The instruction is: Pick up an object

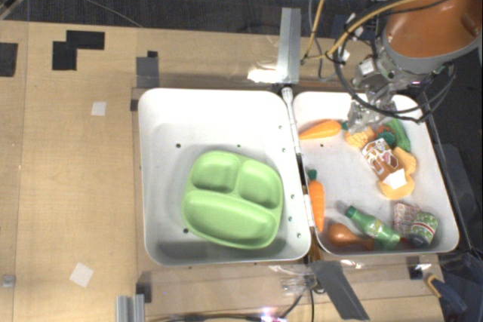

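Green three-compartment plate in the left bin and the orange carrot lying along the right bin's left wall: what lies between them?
In the camera view, between the green three-compartment plate and the orange carrot lies bare white bin floor and the divider where the bins meet.

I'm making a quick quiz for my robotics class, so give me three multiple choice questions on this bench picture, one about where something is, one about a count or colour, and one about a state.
1. Where does the green divided plate lie?
A. in the left bin
B. in the right bin
C. on the bench outside both bins

2. How many toy carrots are in the right bin?
A. none
B. two
C. five

3. How does the green bottle rest?
A. upright
B. on its side
C. on the plate

Answers:
1 A, the plate sits within the left bin.
2 B, one carrot near the top, another carrot along the divider.
3 B, its length lies flat on the bin floor.
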Action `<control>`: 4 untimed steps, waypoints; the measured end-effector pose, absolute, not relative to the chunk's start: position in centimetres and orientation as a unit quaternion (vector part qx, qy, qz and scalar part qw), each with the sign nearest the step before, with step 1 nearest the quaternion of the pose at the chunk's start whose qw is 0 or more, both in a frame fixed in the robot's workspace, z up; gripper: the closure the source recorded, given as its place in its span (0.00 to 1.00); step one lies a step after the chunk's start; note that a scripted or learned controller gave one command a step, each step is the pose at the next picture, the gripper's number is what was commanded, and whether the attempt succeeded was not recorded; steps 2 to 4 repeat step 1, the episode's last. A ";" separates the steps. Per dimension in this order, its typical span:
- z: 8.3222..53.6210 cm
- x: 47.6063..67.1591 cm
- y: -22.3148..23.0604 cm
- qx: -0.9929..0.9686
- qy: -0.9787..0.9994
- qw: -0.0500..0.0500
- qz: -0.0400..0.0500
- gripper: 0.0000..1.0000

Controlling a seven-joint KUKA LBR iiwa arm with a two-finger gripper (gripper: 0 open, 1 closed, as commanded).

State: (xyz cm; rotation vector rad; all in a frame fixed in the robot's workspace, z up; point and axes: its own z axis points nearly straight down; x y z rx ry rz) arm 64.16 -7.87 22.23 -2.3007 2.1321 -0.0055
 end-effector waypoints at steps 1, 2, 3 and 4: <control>25.5 67.0 -2.4 -0.745 0.667 0.005 -0.002 1.00; 25.5 67.0 -2.4 -0.745 0.667 0.005 -0.002 1.00; 25.5 67.0 -2.4 -0.745 0.667 0.005 -0.002 1.00; 25.5 67.0 -2.4 -0.745 0.667 0.005 -0.002 1.00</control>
